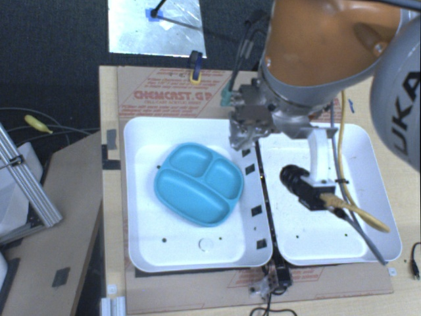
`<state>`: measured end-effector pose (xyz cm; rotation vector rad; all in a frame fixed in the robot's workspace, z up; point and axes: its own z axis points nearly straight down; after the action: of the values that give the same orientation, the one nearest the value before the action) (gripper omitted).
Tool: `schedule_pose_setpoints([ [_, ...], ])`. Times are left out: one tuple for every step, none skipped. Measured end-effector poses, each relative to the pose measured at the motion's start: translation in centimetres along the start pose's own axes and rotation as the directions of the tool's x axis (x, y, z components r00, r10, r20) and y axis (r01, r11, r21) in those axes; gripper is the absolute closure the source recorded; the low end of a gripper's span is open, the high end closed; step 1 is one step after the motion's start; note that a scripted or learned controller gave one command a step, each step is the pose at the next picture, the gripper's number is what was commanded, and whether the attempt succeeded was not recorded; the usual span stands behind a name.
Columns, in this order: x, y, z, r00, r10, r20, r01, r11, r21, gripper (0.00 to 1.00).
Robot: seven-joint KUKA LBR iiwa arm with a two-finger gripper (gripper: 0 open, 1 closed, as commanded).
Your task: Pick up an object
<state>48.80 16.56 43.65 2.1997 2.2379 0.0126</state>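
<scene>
While fingers [241, 141] hang at the bins' [141, 176] shared rim | spread: cannot tell | cardboard [172, 95] print: CHEMCAST GP | arm [396, 104]: UKA

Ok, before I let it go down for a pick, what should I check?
1. Target in view: the blue divided plate lies in the left bin. Ok.
2. Plate lying flat, nothing on it. Ok.
3. Aim: the gripper sits near the shared wall between the bins, beyond the plate's far right rim, not over its middle. Not ok.
4. Height of the gripper above the plate. Cannot tell.
</scene>
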Motion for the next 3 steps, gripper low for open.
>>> schedule_pose_setpoints([
  [-3.9,-0.1,-8.4,1.0,0.02,0.0,-0.02,1.0,-0.003,1.0],
  [2.4,-0.1,-4.2,1.0,0.008,0.002,-0.008,1.0,0.01,1.0],
  [4.8,-0.2,4.2,1.0,0.01,0.005,-0.01,1.0,0.015,1.0],
])
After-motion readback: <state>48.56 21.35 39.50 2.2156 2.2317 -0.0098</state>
